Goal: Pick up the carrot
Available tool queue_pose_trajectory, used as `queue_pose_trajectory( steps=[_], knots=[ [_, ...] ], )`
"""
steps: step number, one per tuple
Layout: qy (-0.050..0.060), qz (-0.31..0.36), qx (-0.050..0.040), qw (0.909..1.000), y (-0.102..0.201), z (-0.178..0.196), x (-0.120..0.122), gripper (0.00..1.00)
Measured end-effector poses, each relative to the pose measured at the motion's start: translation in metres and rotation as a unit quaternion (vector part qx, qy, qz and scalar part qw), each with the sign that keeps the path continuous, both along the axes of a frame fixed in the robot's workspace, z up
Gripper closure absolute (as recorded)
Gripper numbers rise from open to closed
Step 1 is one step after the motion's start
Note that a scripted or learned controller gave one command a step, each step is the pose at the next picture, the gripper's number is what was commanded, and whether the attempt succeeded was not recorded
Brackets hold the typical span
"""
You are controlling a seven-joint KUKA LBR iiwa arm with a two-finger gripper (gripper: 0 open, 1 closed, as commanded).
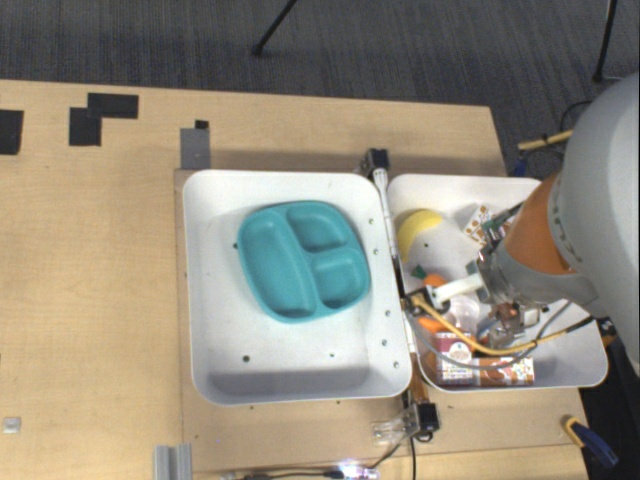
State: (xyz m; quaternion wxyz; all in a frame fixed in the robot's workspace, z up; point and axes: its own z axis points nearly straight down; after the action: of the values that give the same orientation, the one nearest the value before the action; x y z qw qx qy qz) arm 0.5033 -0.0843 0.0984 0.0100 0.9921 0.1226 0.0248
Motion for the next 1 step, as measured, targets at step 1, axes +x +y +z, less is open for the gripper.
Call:
queue_pose_trajectory(
  steps=[1],
  knots=[
    [0.019, 0.0, 0.0094, 0.9998, 0.0522, 0.0922, 0.1151, 0.0]
  ],
)
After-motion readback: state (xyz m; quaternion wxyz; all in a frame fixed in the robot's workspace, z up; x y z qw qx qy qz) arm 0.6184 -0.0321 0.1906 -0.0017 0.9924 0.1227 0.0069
